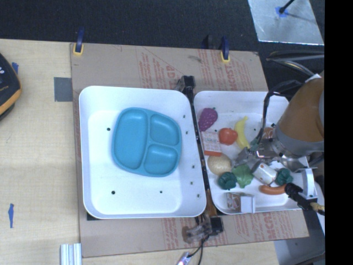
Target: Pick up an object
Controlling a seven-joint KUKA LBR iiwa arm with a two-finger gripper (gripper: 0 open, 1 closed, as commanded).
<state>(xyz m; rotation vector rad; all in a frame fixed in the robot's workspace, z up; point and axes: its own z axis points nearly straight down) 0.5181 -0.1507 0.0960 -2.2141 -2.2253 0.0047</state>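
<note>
The right bin [220, 99] holds several toy foods: purple grapes [207, 117], a red tomato [227, 135], a yellow banana [242, 131], a beige potato [219, 163], a dark green broccoli [226, 180], a light green piece [242, 174], a white cylinder [265, 173], a teal piece [283, 176] and a sausage [272, 189]. My gripper [249, 157] is low in this bin, just above the light green piece and left of the white cylinder. The arm's orange band [306, 112] covers the bin's right side.
The left bin [94, 164] bears a blue divided plate [147, 141]. A red-and-white packet [211, 143] lies near the divider, and a small box [239, 202] sits at the right bin's front edge. A yellow-black device [6, 87] rests at the far left.
</note>
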